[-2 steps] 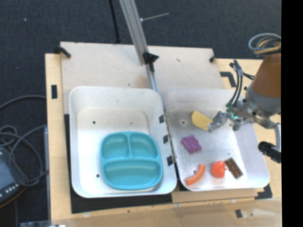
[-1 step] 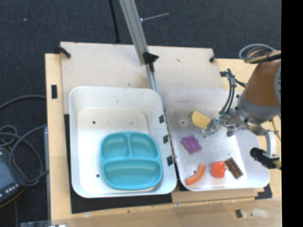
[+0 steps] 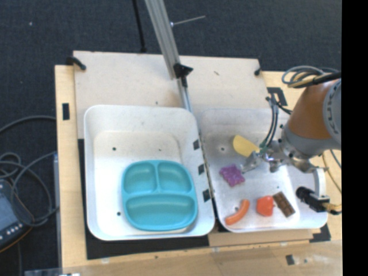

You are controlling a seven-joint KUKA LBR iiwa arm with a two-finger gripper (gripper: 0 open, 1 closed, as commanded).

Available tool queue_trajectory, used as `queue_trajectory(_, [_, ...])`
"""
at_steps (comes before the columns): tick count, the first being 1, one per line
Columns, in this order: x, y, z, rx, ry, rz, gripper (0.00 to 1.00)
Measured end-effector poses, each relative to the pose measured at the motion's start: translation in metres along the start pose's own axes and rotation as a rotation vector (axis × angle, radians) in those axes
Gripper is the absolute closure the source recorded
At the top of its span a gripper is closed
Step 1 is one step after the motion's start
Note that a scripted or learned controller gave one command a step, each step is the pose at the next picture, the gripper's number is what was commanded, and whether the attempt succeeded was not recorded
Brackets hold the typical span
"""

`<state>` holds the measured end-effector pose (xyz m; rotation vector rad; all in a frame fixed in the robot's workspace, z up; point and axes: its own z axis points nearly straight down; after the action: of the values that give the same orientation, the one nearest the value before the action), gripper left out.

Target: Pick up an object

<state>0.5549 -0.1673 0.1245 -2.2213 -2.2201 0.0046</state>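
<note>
No readable text or labels, perhaps too small.

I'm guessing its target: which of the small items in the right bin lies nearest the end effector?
The purple piece, just left of the end effector; the yellow item sits slightly farther, the others lie lower.

Grey arm [image 3: 330, 105], orange band [image 3: 310, 119] above wrist, green-black cables [image 3: 273, 119] looped alongside, metallic wrist hardware.
</note>
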Motion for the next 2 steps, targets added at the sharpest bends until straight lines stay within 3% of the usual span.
queue_trajectory(1, [-0.002, 0.002, 0.022, -0.008, -0.002, 0.002, 0.0])
queue_trajectory(2, [-0.003, 0.003, 0.009, -0.013, -0.002, 0.007, 1.0])
